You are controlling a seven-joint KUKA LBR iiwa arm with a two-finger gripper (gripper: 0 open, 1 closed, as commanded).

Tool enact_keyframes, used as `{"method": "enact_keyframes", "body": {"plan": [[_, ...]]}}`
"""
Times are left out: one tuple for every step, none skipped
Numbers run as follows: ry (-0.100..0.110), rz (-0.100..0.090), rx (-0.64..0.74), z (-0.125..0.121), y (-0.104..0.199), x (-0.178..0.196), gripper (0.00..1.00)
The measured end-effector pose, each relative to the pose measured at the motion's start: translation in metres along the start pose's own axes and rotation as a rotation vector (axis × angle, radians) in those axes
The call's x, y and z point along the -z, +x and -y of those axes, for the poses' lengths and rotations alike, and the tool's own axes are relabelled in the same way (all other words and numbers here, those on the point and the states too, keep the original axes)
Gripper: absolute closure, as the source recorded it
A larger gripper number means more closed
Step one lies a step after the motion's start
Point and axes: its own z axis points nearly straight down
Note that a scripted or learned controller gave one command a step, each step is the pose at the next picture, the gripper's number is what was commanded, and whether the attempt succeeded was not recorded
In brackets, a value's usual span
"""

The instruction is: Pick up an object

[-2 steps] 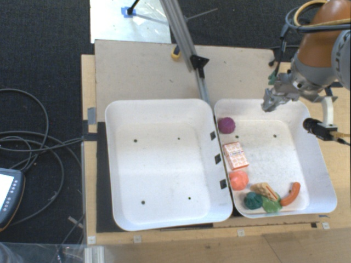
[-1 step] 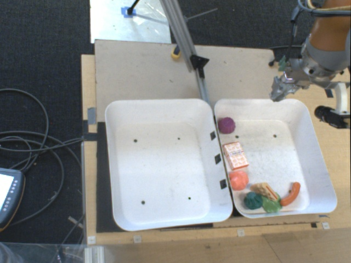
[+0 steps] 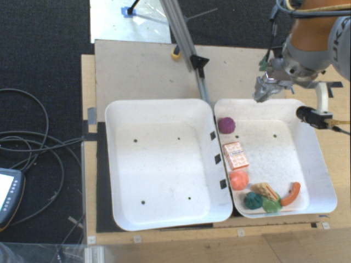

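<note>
Overhead, the metallic end effector [image 3: 265,90], grip state unclear, hovers above the round purple ball [image 3: 226,125].

The right bin's [image 3: 307,147] upper and middle floor lay open; objects crowded its left wall and near edge (purple ball [image 3: 226,125], carton [image 3: 235,155], sausage [image 3: 290,193]).

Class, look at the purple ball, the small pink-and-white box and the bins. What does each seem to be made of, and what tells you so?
Purple ball: possibly yarn or foam, matte and slightly fuzzy-looking.
Pink-and-white box: probably printed cardboard, with flat faces and sharp edges.
Bins: likely moulded plastic, smooth white with rounded rims.
</note>
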Motion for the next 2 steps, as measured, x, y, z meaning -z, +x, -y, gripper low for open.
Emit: {"method": "enact_keyframes", "body": {"plan": [[0.002,-0.001,0.001,-0.002,0.06,-0.017,1.0],[0.002,-0.001,0.001,0.001,0.121,-0.028,1.0]]}}
